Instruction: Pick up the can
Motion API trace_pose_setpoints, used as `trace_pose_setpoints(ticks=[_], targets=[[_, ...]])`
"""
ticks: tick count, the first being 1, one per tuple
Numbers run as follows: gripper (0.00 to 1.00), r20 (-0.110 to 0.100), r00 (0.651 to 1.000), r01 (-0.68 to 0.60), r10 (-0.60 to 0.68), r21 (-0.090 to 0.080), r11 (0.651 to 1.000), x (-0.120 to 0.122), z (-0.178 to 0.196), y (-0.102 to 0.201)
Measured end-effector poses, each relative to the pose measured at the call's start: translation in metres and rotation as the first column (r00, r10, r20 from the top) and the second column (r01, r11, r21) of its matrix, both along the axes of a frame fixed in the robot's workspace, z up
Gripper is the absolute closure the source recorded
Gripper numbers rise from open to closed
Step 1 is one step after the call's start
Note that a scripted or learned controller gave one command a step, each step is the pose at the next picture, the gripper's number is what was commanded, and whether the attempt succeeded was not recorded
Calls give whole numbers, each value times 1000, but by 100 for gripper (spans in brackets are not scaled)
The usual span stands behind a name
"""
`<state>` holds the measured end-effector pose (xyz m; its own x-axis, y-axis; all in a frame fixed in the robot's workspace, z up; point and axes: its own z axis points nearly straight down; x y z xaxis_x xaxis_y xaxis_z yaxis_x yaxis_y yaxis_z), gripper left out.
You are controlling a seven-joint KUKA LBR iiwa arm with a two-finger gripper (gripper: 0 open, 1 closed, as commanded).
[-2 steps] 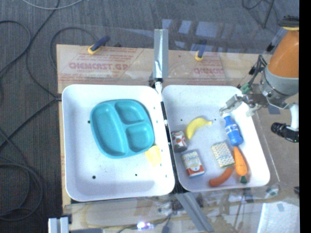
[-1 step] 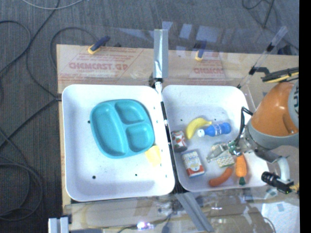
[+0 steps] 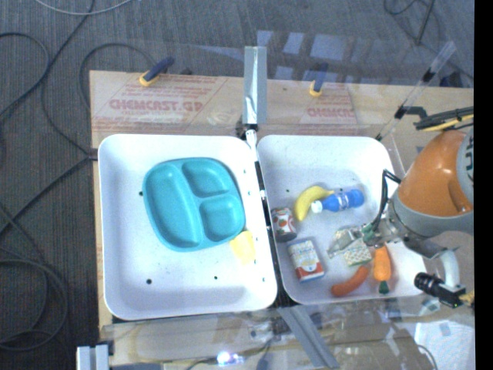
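- Two shallow white bins side by side on a bench: left bin [image 3: 123, 284] and right bin [image 3: 308, 149].
- In the left bin, a turquoise three-compartment plate [image 3: 192, 203], lying flat, upper middle of the bin.
- Just beside the plate's lower right corner, a small pale yellow piece [image 3: 243, 246], near the bin's right wall.
- In the right bin, the can [image 3: 283, 223]: small, red and white label, close to the left wall, roughly mid-height of the bin, apart from the gripper.
- Right of the can, a yellow banana [image 3: 310, 199], curved, its right end touching a blue and white bottle [image 3: 343, 200] lying on its side.
- Below the can, a small red and white carton [image 3: 306, 259], lying flat, slightly tilted.
- Further right, near the bin's lower right corner, an orange carrot [image 3: 381, 264] and a reddish-orange sausage-shaped piece [image 3: 350, 281], close together.
- Grey arm with orange band [image 3: 435, 179] reaching in from the right over the right bin's right edge.
- Gripper [image 3: 354, 241] low over the right bin, between bottle and carrot, well to the right of the can; metallic parts blurred together there, so cannot tell whether claw open or closed, nor whether anything gripped.
- Behind the bins, a brown printed board [image 3: 154, 102] with two yellow clamps [image 3: 154, 72].
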<state>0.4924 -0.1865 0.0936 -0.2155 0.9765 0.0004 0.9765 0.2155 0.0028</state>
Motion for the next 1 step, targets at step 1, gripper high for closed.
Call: trace_pose_setpoints(ticks=[1], targets=[[0,13,945,327,-327,11,945,13,-1,-5]])
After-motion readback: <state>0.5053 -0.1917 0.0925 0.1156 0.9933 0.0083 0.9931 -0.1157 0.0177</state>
